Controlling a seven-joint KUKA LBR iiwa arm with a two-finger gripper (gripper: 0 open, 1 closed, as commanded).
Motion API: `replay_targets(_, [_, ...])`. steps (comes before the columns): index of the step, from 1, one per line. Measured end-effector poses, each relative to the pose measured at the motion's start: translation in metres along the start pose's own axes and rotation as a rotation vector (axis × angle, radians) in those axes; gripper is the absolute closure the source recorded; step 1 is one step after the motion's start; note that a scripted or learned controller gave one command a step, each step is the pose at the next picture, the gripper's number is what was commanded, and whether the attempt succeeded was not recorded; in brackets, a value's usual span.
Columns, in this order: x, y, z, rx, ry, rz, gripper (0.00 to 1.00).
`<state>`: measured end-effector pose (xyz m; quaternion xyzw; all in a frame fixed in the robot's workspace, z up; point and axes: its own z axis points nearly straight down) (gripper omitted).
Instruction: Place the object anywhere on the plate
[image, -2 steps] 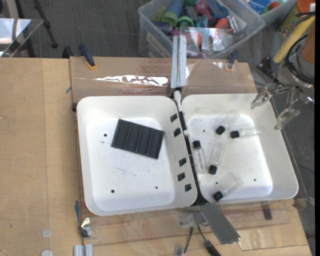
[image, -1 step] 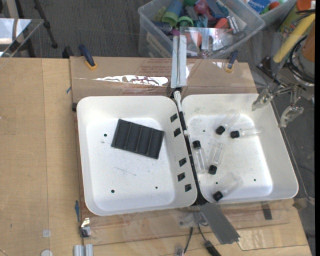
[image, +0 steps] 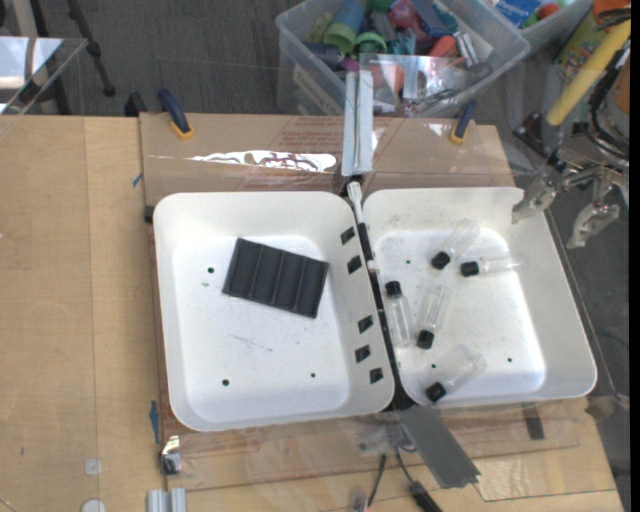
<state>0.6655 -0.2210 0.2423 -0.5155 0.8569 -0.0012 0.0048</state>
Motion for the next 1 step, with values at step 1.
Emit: replay_targets(1, [-0.0053,-0.0004,0.0078,-0.004,0.000,-0.164,0.00])
